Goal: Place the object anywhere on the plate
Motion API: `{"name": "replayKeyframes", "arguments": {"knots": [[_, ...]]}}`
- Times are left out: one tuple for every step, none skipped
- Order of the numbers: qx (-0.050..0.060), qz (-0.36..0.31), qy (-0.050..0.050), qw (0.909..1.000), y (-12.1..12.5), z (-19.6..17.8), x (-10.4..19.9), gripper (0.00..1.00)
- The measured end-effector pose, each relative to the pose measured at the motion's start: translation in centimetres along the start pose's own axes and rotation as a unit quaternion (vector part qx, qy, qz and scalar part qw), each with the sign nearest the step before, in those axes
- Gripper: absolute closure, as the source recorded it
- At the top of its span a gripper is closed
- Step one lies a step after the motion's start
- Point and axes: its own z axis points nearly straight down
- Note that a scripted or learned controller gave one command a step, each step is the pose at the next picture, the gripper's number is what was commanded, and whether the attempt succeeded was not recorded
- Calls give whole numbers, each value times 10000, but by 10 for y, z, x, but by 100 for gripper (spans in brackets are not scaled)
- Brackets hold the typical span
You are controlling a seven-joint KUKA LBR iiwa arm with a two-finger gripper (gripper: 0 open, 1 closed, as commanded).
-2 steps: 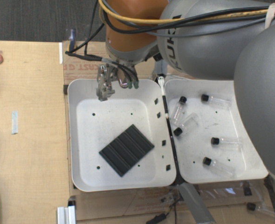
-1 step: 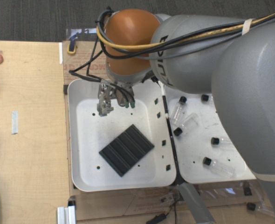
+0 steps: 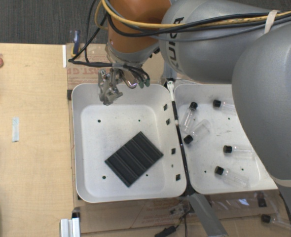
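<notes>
While above bin [image 3: 86, 132], gripper [image 3: 108, 94] unladen

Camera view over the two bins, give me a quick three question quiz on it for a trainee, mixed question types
1. True or false: the black ribbed plate lies in the left bin.
2. The clear vials with black caps lie in: A) left bin B) right bin C) wooden bench.
3. Over which edge of the left bin does the gripper hang?

Key: 1 true; 2 B; 3 the far edge, near its left corner.
</notes>
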Motion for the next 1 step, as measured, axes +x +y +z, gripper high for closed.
{"name": "replayKeyframes", "arguments": {"knots": [[-7,-2562,-3,9666,3,-30,5,100]]}}
